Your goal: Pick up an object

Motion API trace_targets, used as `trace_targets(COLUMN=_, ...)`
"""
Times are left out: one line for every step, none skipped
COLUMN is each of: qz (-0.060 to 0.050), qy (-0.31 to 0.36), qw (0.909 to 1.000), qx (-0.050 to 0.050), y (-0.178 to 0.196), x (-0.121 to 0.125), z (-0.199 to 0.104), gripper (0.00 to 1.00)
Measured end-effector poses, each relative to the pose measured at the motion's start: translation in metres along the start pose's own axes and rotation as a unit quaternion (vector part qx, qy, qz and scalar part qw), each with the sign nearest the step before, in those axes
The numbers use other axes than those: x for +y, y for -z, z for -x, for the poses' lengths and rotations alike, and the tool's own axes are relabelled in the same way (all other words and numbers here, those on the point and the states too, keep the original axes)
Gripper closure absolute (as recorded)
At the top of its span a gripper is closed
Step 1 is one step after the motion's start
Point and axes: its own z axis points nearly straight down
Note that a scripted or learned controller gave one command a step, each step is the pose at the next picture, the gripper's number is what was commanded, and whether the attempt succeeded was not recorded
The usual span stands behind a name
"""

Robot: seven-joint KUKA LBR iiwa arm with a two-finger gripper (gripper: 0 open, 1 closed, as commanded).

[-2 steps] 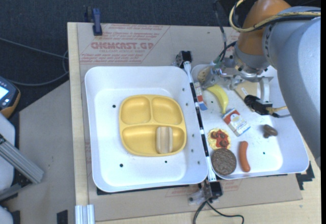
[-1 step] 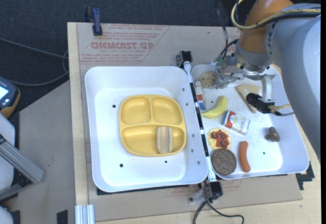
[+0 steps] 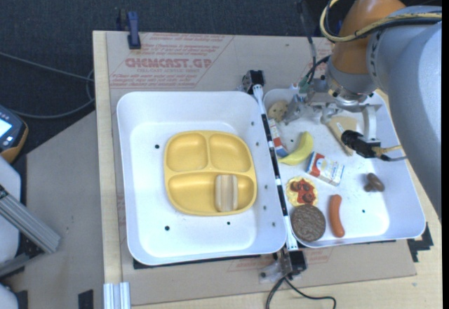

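The right bin [image 3: 393, 220] holds several toy foods: a yellow banana [image 3: 298, 149], a small red and white carton [image 3: 325, 170], a pizza slice [image 3: 303, 191], a round brown patty [image 3: 309, 223], an orange-red sausage [image 3: 337, 215], a brown lump [image 3: 374, 183] and a pale wedge [image 3: 341, 125]. A speckled cookie [image 3: 276, 112] lies in that bin's far left corner. My gripper [image 3: 300, 107] hangs low over the far end of the right bin, just right of the cookie and above the banana. Nothing shows in its grasp.
The left bin [image 3: 140, 160] carries a yellow divided plate [image 3: 189, 153] with a tan bun [image 3: 226, 192] in its near compartment. The grey arm [image 3: 414, 69] covers the right bin's far right side. A blue clamp [image 3: 132, 28] stands at the bench's far left corner.
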Motion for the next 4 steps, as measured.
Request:
trace_targets(qz=0.001, qy=-0.001, qw=1.0000, qx=0.004, y=-0.011, x=-0.048, z=-0.004, gripper=0.00)
trace_targets(qz=0.006, qy=0.000, qw=1.0000, qx=0.003, y=-0.010, x=-0.023, z=-0.003, gripper=0.00)
trace_targets(qz=0.001, qy=-0.001, qw=1.0000, qx=0.004, y=-0.011, x=-0.069, z=-0.006, gripper=0.00)
trace_targets(qz=0.004, qy=-0.001, qw=1.0000, qx=0.004, y=0.000, x=-0.066, z=-0.006, gripper=1.00)
